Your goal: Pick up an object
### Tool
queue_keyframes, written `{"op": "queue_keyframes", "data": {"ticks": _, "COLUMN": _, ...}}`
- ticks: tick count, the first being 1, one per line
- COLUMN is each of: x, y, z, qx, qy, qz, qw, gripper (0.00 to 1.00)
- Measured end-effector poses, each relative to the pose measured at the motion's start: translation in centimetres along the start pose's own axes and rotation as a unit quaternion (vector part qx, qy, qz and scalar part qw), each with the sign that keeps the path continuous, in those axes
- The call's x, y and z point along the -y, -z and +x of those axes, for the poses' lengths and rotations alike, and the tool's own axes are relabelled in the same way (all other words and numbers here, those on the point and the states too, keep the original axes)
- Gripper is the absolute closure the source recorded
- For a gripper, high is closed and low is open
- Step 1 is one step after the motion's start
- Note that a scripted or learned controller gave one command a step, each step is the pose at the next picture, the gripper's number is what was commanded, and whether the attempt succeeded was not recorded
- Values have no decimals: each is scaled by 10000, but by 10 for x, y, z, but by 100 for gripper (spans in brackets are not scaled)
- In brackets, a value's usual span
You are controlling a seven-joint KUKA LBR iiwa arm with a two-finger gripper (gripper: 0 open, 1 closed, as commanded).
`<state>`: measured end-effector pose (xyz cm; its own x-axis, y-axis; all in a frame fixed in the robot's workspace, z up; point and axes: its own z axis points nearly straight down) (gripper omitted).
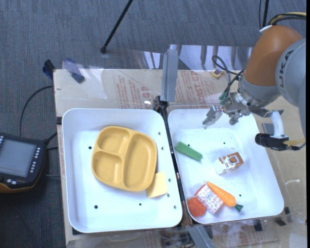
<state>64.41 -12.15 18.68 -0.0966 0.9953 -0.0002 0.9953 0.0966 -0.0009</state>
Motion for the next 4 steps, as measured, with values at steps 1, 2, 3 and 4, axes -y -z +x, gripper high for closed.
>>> {"op": "queue_keyframes", "data": {"ticks": 1, "x": 65, "y": -67, "z": -46, "qx": -3, "qy": -525, "qz": 20, "qw": 9986, "gripper": 0}}
{"op": "queue_keyframes", "data": {"ticks": 2, "x": 50, "y": -45, "z": -38, "qx": -5, "qy": 357, "qz": -1, "qw": 9994, "gripper": 0}}
{"op": "queue_keyframes", "data": {"ticks": 3, "x": 114, "y": -82, "z": -54, "qx": 44, "qy": -377, "qz": -201, "qw": 9991, "gripper": 0}}
{"op": "queue_keyframes", "data": {"ticks": 4, "x": 114, "y": -72, "z": -55, "qx": 40, "qy": -403, "qz": -212, "qw": 9990, "gripper": 100}}
